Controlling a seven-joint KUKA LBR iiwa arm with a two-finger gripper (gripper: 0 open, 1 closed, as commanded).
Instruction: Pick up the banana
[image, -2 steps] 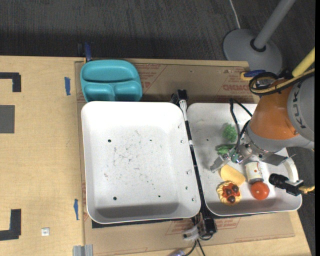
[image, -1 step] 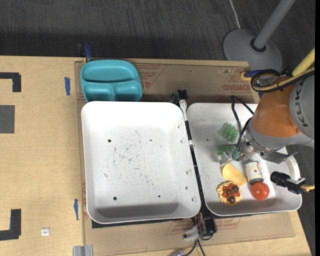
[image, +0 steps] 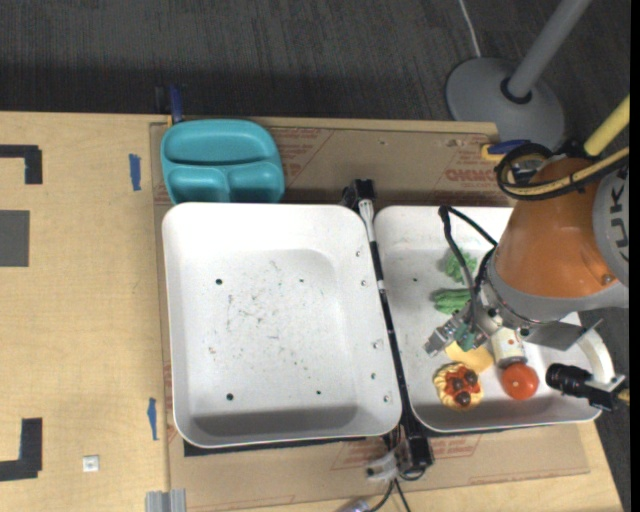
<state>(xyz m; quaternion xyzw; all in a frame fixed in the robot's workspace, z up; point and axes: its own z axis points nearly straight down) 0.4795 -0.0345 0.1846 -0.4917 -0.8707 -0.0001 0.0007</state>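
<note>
A small patch of yellow, the banana (image: 473, 357), lies in the right bin (image: 420, 250), mostly hidden under the gripper. The gripper (image: 452, 336) hangs low over the bin's front half, its metal tip just left of and above that yellow patch. The arm's orange band (image: 545, 240) and grey wrist cover the bin's right side. I cannot make out whether anything sits in the gripper.
A yellow toy with red dots (image: 458, 386) and a red tomato (image: 518, 381) lie near the right bin's front wall. Green pieces (image: 455, 280) lie farther back. The left bin (image: 270, 320) sits alongside. A teal tray (image: 222, 160) stands behind it.
</note>
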